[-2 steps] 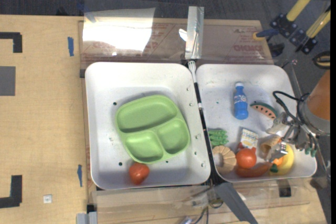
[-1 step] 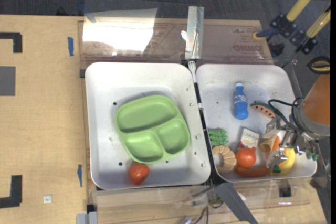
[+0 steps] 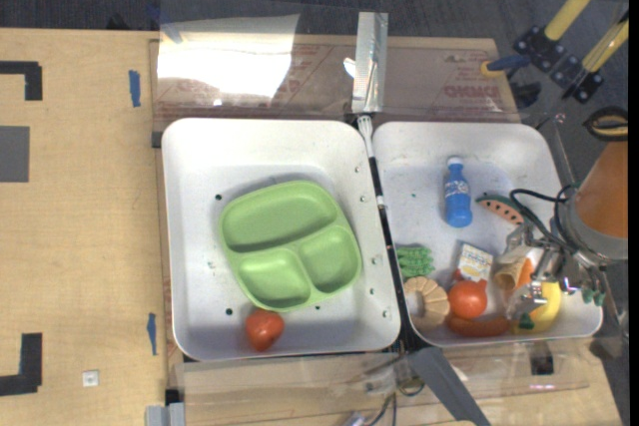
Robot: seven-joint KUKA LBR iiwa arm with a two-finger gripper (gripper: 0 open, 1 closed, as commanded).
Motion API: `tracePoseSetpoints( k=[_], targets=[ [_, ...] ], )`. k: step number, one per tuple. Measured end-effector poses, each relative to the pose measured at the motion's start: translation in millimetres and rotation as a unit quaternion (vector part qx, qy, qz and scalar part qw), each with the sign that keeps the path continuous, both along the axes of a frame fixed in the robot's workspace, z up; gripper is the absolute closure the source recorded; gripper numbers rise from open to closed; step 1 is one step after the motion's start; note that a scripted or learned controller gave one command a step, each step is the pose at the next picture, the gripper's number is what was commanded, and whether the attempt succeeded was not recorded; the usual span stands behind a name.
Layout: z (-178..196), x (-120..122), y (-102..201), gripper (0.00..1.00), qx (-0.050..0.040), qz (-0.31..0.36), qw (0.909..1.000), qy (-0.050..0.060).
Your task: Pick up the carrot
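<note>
Although several orange and red pieces crowd the right bin (image 3: 399, 165), the carrot (image 3: 496, 208) is, as far as I can judge, the slim orange piece with a dark green tip lying flat on the bin floor in its upper right part, just right of the blue bottle (image 3: 456, 194) and apart from it. It looks like a light, stiff plastic toy with a smooth, tapering body, so it would probably slip if pinched near the thin end. The thicker middle, taken across its narrow width, seems the safest hold, and the bare floor around it leaves room to come down on either side.

Below the carrot, the gripper (image 3: 529, 279) hangs low over the lower right corner of the same bin, amid its cables and a cluster of items. Whether it is open or closed cannot be told, and nothing can be said to be held.

That cluster includes a yellow banana-like piece (image 3: 545, 304), a red tomato (image 3: 466, 299), a dark red sausage (image 3: 479, 324), a small printed box (image 3: 474, 261), a tan ridged piece (image 3: 423, 295) and a green leafy piece (image 3: 414, 259).

Left of it, the left bin (image 3: 190, 175) holds a green divided plate (image 3: 290, 244) and a small red fruit (image 3: 264, 327) near its lower edge. Both bins sit on the counter (image 3: 80, 214).
</note>
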State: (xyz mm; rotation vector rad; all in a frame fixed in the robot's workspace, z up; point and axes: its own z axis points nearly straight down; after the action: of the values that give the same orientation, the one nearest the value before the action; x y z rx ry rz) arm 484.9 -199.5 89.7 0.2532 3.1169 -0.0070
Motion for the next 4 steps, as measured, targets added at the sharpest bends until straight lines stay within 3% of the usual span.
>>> tracePoseSetpoints(
  k=[1,2,3,4],
  targets=[
    [13,5,0,1.0,-0.0016,0.0,1.0,-0.008],
    [12,5,0,0.0,-0.0013,0.001,1.0,-0.007],
    [0,-1,-5,0.0,0.0018,0.026,0.9997,0.0],
    [13,4,-6,1.0,-0.0012,0.026,0.9996,-0.008]
  ],
)
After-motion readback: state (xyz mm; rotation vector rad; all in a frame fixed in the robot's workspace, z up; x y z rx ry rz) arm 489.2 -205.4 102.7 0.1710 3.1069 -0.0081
